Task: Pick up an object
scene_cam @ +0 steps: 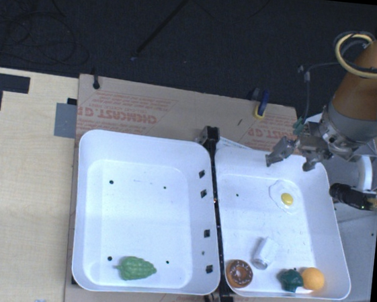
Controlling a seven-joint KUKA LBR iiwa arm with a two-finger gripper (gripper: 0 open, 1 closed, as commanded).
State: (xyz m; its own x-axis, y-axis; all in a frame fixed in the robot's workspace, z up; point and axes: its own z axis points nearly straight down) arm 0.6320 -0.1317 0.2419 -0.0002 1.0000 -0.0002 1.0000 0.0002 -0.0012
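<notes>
While arm hangs over right bin point(338, 262) far corner, end effector point(295, 154) fingers apart, nothing between; fried egg point(284, 197) just below, donut point(239, 273), orange point(312, 279) along near edge.

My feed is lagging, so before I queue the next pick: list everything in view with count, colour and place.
Bins: 2, white, side by side on the bench.
Leafy toy vegetable: 1, green, left bin, front.
Fried egg toy: 1, white with yellow yolk, right bin, rear.
Small cylinder: 1, white, right bin, middle front.
Doughnut: 1, brown, right bin, front left.
Orange ball: 1, right bin, front right.
Dark green toy: 1, touching the ball's left.
Arm: 1, grey and orange, right rear.
Hand: 1, grey, above right bin's rear edge.
</notes>
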